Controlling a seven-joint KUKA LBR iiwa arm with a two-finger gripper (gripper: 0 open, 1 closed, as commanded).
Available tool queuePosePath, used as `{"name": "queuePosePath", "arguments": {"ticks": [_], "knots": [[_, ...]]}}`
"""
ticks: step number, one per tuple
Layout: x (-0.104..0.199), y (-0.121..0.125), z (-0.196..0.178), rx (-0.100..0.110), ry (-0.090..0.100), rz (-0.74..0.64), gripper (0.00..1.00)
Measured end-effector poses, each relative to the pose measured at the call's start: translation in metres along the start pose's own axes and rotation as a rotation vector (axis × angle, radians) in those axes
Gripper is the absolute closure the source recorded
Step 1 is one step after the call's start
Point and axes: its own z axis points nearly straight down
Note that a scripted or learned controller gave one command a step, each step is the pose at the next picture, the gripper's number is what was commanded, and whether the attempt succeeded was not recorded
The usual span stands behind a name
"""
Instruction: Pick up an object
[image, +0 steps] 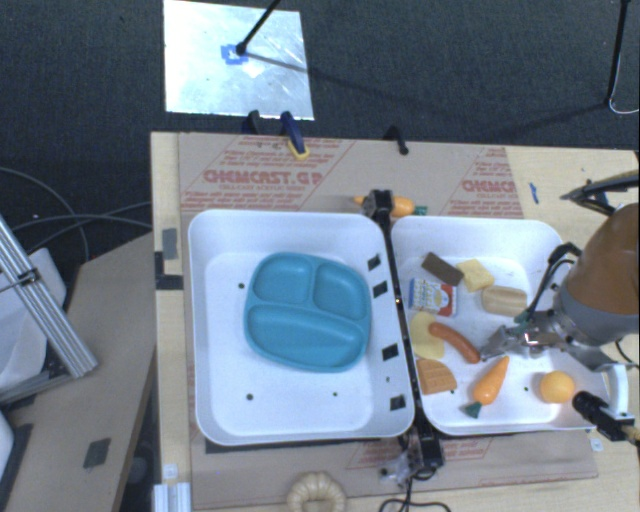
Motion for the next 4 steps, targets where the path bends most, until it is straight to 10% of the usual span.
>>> {"name": "queuePosePath", "arguments": {"ticks": [1, 2, 4], "knots": [[0.0, 0.0, 0.009, -0.004, -0.001, -0.001, 0.0], [0.0, 0.002, -0.002, -0.008, -0.003, -0.001, 1.0], [0.0, 0.01, -0.103, -0.011, -0.005, -0.004, 1.0]]}}
